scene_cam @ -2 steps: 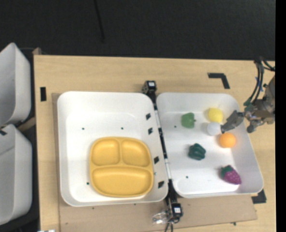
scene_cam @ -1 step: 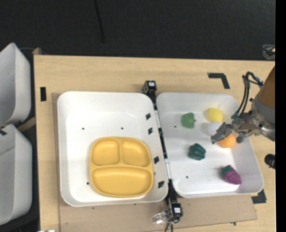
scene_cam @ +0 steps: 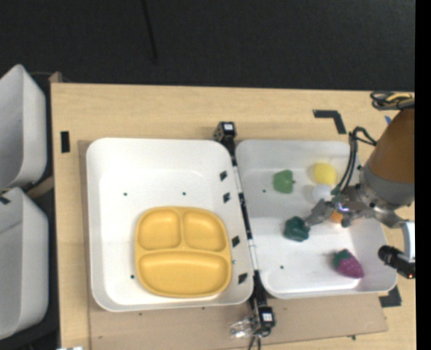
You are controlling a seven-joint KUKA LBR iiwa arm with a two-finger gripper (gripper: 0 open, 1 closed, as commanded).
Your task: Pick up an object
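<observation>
Overhead, I saw the pale wooden bench carrying the two shallow white bins side by side. The left bin held a smooth yellow tray with three rounded compartments, lying flat toward the near edge. The right bin held the small things. The arm, with its orange band, reached in over that bin's right side, and it covered part of the bin's far right corner.

The gripper hung low near the middle of the right bin; whether its claw was spread or clenched I could not tell from this slant. Just beside its tip, to the left, lay a dark green lumpy object, close enough that I could not tell whether they touched. Farther back sat a lighter green piece, blocky and matte, and beside it a rounded yellow object, right next to the arm's cables. Nearer the front right, apart from the rest, lay a knobbly magenta object with a green top.
</observation>
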